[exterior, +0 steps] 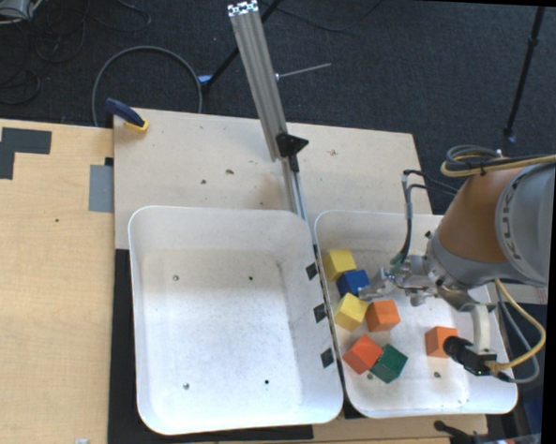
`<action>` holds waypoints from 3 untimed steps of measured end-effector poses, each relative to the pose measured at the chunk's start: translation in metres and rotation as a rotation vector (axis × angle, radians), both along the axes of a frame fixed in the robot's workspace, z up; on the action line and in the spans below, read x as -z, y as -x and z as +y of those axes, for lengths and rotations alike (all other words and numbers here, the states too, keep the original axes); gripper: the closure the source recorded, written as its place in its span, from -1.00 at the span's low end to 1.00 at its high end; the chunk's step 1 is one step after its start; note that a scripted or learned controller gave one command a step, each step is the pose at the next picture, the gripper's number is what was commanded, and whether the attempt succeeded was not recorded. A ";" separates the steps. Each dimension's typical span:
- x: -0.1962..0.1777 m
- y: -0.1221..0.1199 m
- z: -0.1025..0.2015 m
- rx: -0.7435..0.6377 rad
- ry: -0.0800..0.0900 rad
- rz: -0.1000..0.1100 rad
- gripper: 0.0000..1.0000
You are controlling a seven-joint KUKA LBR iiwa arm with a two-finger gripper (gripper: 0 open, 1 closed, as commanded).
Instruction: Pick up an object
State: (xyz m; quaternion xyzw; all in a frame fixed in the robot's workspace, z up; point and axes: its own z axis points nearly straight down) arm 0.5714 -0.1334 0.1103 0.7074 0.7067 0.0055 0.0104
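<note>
The right bin (441,405) holds several small cubes. A yellow cube (340,261) and a blue cube (353,281) lie near its left wall, with another yellow cube (350,311) just below them. An orange cube (382,315) sits beside that one. Lower down are a red-orange cube (363,352) and a green cube (390,362), touching. A separate orange cube (441,341) lies to the right. My gripper (394,280) hangs low over the bin's middle, just above the orange cube and right of the blue one. I see nothing held in it.
The left bin (214,353) stands beside the right one, with black clips along the shared wall. A slanted aluminium bar (263,84) rises behind the bins. Cables (495,361) loop from my wrist over the right bin's right edge.
</note>
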 end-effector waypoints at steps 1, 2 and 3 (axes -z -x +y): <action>0.000 0.001 0.000 0.003 0.000 -0.002 -1.00; 0.000 0.001 0.000 0.003 0.000 -0.002 -1.00; 0.015 0.020 0.008 -0.001 -0.005 0.020 -1.00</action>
